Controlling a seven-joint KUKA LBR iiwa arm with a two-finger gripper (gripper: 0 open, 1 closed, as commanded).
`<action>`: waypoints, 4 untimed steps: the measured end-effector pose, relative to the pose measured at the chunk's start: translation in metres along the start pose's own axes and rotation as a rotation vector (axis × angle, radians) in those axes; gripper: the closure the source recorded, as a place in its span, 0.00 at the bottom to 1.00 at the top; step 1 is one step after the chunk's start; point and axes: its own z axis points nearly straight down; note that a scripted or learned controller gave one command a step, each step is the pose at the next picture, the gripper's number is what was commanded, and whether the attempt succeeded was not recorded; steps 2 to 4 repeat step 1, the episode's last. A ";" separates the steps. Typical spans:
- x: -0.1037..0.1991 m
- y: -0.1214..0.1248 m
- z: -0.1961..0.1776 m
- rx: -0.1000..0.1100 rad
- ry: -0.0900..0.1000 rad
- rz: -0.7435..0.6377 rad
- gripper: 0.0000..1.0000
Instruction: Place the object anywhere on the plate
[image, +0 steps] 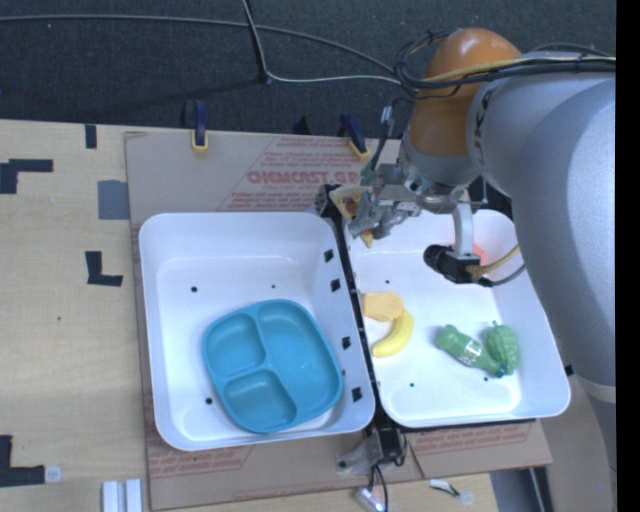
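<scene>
Your arm reaches in from the right, and its gripper (368, 222) hangs over the far left corner of the right bin (540, 400), close by the divider where the two bins meet. Something small and yellowish sits right at the tip, but the wrist hardware crowds it, so you cannot tell whether the pincer has hold of it or how it stands.

The blue plate (272, 365), split into three compartments, lies bare in the left bin (165, 300), toward its near side. That is your target, and nothing rests on it yet.

Loose in the right bin are a yellow banana (394, 336) beside a pale yellow piece (382, 304), near the divider, and a green vegetable toy (480, 348) farther right. They probably lie scattered so a grasp can be tried on any one. If the tip does carry something, the plate lies across the divider, toward you and left.
</scene>
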 end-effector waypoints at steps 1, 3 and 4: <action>-0.004 -0.002 0.005 0.010 -0.002 0.007 0.00; -0.004 -0.002 0.005 0.010 -0.002 0.007 0.00; -0.004 -0.002 0.005 0.010 -0.002 0.007 0.00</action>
